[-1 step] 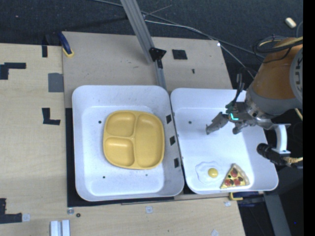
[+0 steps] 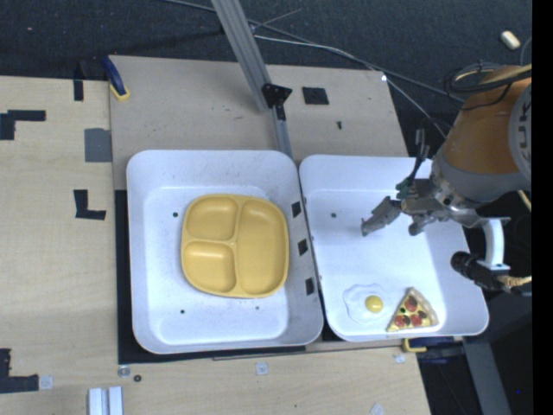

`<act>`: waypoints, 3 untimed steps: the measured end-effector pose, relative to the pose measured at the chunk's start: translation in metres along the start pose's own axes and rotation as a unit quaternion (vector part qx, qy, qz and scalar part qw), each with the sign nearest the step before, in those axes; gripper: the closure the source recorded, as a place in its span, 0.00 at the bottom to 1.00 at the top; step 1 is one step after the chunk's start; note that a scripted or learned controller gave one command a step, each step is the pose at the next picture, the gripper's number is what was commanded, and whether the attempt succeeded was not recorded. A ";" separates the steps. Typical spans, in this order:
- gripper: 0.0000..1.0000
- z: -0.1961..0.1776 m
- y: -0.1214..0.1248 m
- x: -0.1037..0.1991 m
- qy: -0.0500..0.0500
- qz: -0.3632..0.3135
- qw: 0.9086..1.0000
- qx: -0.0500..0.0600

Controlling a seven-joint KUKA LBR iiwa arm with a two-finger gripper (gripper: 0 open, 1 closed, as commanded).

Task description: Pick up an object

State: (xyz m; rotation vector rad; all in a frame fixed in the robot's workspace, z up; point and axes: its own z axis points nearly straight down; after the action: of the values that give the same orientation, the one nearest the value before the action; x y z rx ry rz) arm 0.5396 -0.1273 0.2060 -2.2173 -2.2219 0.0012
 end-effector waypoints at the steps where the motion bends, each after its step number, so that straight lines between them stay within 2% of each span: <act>1: 0.00 0.059 0.006 -0.005 -0.001 0.001 1.000 0.002; 2: 0.00 0.104 0.001 -0.004 -0.001 0.001 1.000 0.002; 3: 0.00 0.120 0.002 -0.005 -0.001 0.001 1.000 -0.001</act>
State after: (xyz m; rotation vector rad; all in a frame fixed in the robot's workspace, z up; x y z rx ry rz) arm 0.5411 -0.1318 0.0859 -2.2214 -2.2228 0.0020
